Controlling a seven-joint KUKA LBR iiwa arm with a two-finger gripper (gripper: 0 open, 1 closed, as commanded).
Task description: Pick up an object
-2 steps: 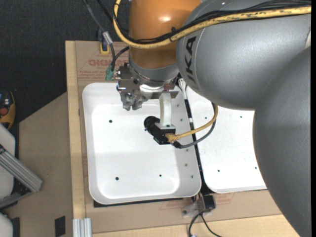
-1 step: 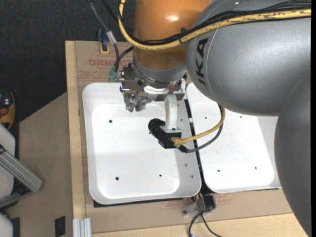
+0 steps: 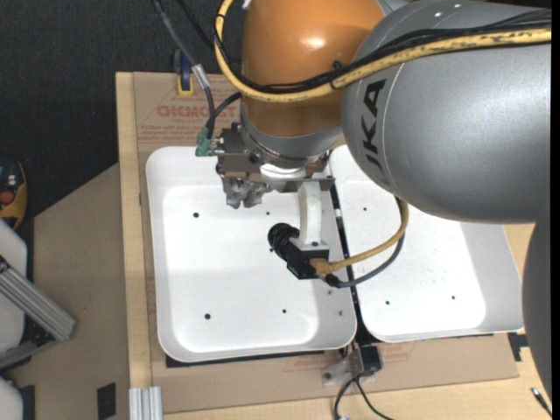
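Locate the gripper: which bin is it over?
In the camera view, the gripper hangs over the left bin, close to its far wall and roughly mid-width.

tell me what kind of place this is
Probably a robotics lab or test cell. A grey and orange arm hangs over a left bin and a right bin, both on a cardboard sheet, with an aluminium rail alongside.
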